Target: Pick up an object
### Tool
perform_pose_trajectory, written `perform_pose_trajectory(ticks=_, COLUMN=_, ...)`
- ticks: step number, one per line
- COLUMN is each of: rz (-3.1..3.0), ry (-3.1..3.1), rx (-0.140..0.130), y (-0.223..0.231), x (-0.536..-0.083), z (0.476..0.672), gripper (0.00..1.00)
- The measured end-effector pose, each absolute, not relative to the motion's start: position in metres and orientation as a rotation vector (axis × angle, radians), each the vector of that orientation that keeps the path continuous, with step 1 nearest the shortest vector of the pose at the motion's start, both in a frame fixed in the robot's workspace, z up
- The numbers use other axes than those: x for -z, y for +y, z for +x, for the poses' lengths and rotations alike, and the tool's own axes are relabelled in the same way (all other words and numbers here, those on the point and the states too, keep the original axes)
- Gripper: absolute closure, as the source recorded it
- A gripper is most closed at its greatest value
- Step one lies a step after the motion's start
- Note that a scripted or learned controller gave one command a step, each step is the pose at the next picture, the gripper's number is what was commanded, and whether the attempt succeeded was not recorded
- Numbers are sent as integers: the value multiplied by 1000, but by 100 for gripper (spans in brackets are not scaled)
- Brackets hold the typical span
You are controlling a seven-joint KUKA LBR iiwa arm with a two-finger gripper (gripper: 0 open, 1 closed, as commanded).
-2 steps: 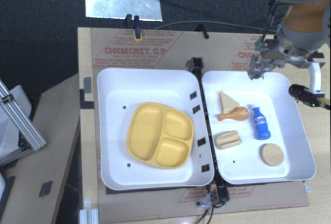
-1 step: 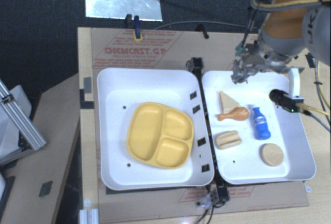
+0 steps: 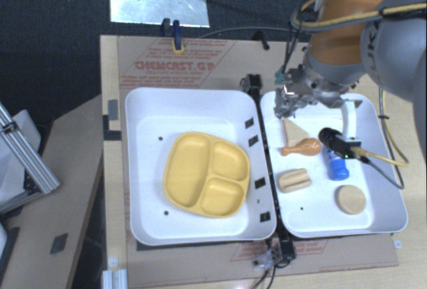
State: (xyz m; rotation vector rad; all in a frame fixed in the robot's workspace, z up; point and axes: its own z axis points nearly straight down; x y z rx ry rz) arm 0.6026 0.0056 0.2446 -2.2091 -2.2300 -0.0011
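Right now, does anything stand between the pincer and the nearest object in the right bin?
Nothing visible does. The pincer hovers by the pale wedge in the right bin; the wooden drumstick lies just beyond it.

Two shallow white bins are sitting side by side: the left bin (image 3: 143,147) and the right bin (image 3: 313,215). The left bin is holding one thing, a single yellow divided plate (image 3: 207,174), which is showing three compartments. The right bin is holding five loose things, one of each kind: one tan wooden drumstick (image 3: 300,146), one pale wedge (image 3: 291,128), one short wooden roll (image 3: 293,179), one round wooden disc (image 3: 350,199) and one small blue object (image 3: 337,169). Six loose things in all are lying across the two bins.
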Motion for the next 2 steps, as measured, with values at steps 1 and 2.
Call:
perform_pose_trajectory(ticks=1, rz=-2210, ry=-2230, rx=2, y=56, x=-230, z=599, gripper=100)
perform_pose_trajectory(ticks=2, rz=-2209, ry=-2230, rx=1, y=109, x=-218, z=589, gripper=100)
